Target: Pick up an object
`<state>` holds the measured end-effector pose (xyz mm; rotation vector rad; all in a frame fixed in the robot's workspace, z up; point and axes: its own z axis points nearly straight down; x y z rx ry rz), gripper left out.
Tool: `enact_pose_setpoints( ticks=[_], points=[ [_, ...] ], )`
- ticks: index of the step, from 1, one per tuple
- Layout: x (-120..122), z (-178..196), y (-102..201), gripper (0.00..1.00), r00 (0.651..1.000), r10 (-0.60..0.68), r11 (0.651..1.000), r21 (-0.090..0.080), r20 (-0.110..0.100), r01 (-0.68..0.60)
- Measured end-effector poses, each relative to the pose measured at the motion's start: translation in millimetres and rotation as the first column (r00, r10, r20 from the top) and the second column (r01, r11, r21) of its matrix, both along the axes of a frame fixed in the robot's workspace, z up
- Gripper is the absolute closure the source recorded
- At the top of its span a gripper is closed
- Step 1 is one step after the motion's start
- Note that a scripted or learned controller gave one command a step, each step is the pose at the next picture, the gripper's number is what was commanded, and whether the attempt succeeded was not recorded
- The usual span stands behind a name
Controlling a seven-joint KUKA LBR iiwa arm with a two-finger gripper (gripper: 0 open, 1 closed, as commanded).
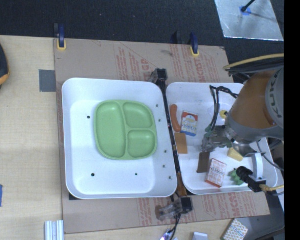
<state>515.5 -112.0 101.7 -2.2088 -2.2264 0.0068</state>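
Claw (210, 143) low inside the right-hand shallow white plastic bin (190, 91), on the grey arm with orange band (252, 104). Can't tell how it is set: too small and dark against the clutter.

Nothing visibly held. Candidate objects all lie close around the claw: dark brown flat bar (203, 162) just below it and probably the nearest target, red-and-white printed card packet (216, 172) below and slightly right, small red, white and blue carton (189, 123) up-left, orange-brown stick (174, 117) further left, tan block (181, 143) left, pale yellow chunk (235, 154) right, small green toy (236, 176) lower right.

The left white bin (70, 134), well left of the claw, carries a green three-compartment plastic plate (125, 129).

Step judged: descent or approach to grasp, pick not yet confirmed. Next move calls for closing on one item, then lifting straight up, clear of its neighbours.
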Motion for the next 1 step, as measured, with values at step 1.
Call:
enact_pose_setpoints(
  ticks=[1],
  points=[
    [-0.1,-0.4,0.0,0.0,1.0,0.001,1.0,-0.001,0.0,-0.001]
  ],
)
